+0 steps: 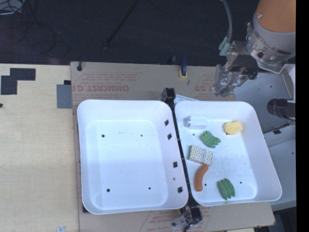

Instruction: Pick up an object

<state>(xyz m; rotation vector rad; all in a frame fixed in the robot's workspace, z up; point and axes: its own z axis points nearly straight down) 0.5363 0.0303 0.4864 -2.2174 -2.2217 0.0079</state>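
1. The hand hangs at the upper right, above the far rim of the right bin and over the brown board behind it; nothing is seen between its metal parts, and whether they are apart or together cannot be told.
2. Above the hand, the grey arm with its orange band enters from the upper right corner, with a pale cable curving down beside it.
3. Nearest the hand, inside the right bin, a clear, pale item lies by the far-left corner, hard to make out.
4. A yellow ridged piece lies to its right, near the far wall.
5. A green leafy piece lies between these two, slightly nearer the camera.
6. A pale patterned square lies tilted just below the green piece, near the bin's left wall.
7. An orange sausage lies slanted just below the square, its upper end close to the square's lower edge.
8. A second green piece lies near the front wall, right of the sausage and apart from it.
9. The left bin adjoins the right bin along a line of black clips.
10. Both bins rest on the brown board, which lies on the light wooden surface.
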